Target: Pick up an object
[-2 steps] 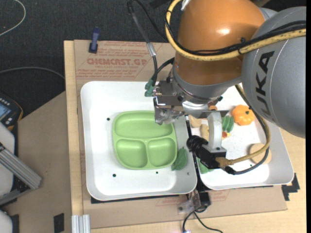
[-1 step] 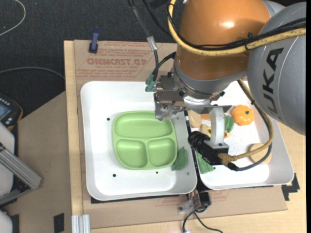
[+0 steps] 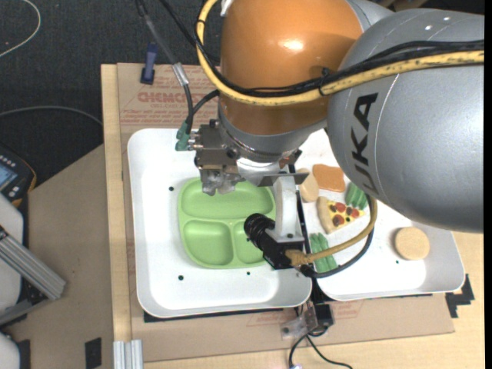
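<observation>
The gripper [image 3: 217, 181] hangs over the green divided tray [image 3: 223, 225], at the tray's twelve o'clock rim. The tray's long axis runs six to twelve. Whether it grips anything, I cannot tell.

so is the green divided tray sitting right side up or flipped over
Right side up: the green divided tray lies flat in the left bin, its compartments facing up, ridges visible between them.

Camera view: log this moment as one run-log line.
arm: over left bin | gripper: at green tray | grasp: cannot tell | right bin: pizza slice, round cookie
</observation>
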Controlling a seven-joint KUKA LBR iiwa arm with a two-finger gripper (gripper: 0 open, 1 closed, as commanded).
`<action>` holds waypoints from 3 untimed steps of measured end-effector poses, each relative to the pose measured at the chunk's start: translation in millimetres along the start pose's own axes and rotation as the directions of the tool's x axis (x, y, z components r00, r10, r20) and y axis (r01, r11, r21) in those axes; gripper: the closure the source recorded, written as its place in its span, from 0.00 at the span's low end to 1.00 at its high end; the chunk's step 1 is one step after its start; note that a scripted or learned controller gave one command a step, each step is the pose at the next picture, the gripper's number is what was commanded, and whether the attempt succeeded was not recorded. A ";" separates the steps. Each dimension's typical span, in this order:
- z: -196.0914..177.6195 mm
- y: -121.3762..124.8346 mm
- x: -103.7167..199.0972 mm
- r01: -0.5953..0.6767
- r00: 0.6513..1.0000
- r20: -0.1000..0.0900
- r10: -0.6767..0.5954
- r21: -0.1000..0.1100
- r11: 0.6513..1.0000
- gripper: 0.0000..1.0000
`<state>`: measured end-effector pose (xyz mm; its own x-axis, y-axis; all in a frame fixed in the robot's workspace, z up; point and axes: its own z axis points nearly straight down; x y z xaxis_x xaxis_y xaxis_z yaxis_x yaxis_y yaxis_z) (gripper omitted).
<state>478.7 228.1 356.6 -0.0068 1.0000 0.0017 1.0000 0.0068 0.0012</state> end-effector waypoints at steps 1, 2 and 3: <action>-37.6 6.6 -48.6 -0.012 1.000 0.001 0.012 -0.005 1.000 1.00; 60.1 -1.8 -134.2 -0.018 1.000 0.007 0.018 0.013 1.000 1.00; 112.1 15.7 -212.8 -0.017 1.000 0.005 0.017 0.009 1.000 1.00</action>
<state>495.9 15.6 244.1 0.0105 0.9999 -0.0035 0.9999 -0.0105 -0.0077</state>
